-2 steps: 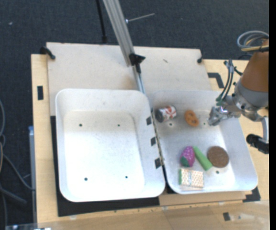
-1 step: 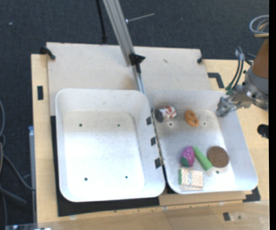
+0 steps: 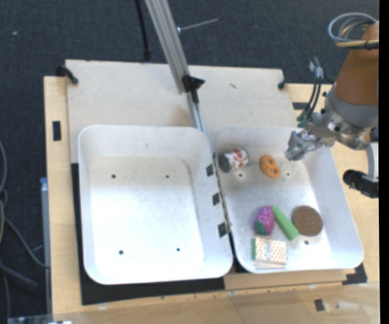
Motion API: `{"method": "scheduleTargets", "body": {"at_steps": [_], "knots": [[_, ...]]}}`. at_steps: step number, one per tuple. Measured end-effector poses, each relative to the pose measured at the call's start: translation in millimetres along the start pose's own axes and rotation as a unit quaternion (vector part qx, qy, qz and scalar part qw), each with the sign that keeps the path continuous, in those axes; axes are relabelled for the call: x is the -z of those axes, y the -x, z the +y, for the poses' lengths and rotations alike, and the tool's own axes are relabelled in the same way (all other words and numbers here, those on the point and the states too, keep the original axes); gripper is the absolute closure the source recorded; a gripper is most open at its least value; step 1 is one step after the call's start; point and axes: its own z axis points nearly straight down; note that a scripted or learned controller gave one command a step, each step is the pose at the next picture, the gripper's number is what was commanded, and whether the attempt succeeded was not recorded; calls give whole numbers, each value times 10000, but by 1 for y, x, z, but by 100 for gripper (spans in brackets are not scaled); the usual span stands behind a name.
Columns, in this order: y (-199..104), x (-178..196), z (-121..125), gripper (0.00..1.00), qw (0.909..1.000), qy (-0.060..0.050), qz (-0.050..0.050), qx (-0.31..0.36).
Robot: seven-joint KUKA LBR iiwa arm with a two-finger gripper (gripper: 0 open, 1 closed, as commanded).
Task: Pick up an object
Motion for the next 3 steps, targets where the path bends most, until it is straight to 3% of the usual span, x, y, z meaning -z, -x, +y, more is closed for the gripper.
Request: {"method": "scheduleTargets", "body": {"at_steps": [3], "knots": [[-153, 1, 1, 100, 10000, -9, 8, 2]]}}
